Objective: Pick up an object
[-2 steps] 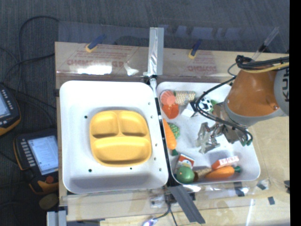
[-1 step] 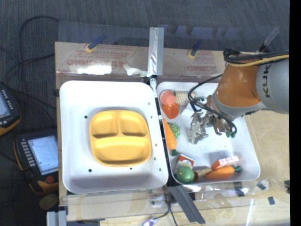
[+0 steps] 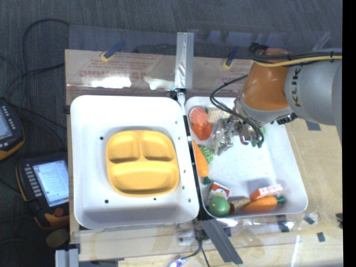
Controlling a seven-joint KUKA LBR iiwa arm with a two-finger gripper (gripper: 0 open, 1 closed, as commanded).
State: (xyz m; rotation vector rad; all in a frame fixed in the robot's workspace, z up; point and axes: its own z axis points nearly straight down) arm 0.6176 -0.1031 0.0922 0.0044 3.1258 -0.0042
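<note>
A grey KUKA arm w/ orange band [image 3: 267, 88] is seen reaching in from the right over the right bin [image 3: 289, 166], its gripper [image 3: 225, 141] lowered near the bin's top-left corner. Whether the gripper is open or closed cannot be told from this angle, and no object is seen between its metal parts.

Several toy food items are spread along the right bin's left and bottom edges. A red-orange round toy [image 3: 200, 124], approx. tomato-like, is placed in the top-left corner, just beside the gripper. A toy carrot [image 3: 201, 161] w/ green leafy end is laid along the left wall, below the round toy. At the bottom-left corner a green round fruit [image 3: 219, 206] is found, touching a small red-and-white box [image 3: 220, 191]. A second orange carrot-shaped toy [image 3: 261, 204] is laid along the bottom edge, w/ a small red-and-white packet [image 3: 267, 192] just above it.

The left bin [image 3: 89, 149] is occupied by a yellow compartment tray [image 3: 143, 161], set approx. at its centre, upright, three sections visible.

Both bins are borne side by side on the bench [image 3: 317, 143]. Cables and a handheld screen device [image 3: 47, 182] are seen on the dark floor off the bench's left edge.
</note>
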